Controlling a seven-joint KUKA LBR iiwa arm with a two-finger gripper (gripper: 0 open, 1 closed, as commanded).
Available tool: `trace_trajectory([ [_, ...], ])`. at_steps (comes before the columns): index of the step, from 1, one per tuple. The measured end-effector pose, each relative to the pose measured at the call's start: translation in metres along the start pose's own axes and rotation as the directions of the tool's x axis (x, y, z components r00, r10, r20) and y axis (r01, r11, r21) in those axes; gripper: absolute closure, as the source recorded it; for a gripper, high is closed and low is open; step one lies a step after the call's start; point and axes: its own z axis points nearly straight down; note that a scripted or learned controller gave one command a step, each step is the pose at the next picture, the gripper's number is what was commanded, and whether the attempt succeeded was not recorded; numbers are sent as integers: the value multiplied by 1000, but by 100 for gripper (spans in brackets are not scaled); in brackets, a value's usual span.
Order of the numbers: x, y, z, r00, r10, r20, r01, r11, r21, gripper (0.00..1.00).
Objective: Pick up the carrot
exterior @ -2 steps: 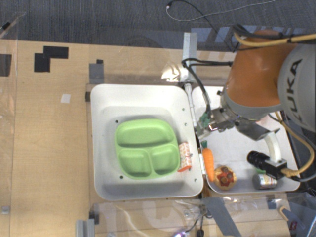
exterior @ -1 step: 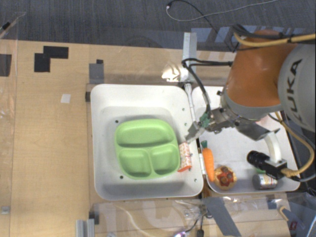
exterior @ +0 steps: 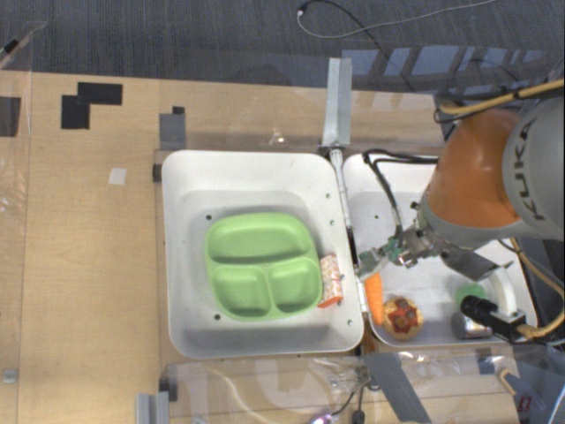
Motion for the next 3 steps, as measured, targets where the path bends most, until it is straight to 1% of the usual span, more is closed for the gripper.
trace_trajectory([
  [1,0,2,-11,1000,-3,1,3,1000,-5,100],
  [2,62,20,6,941,-338,0,338,941,-2,100],
  [3,-34,-6,-180,872,-489,7,489,872,-6,100],
])
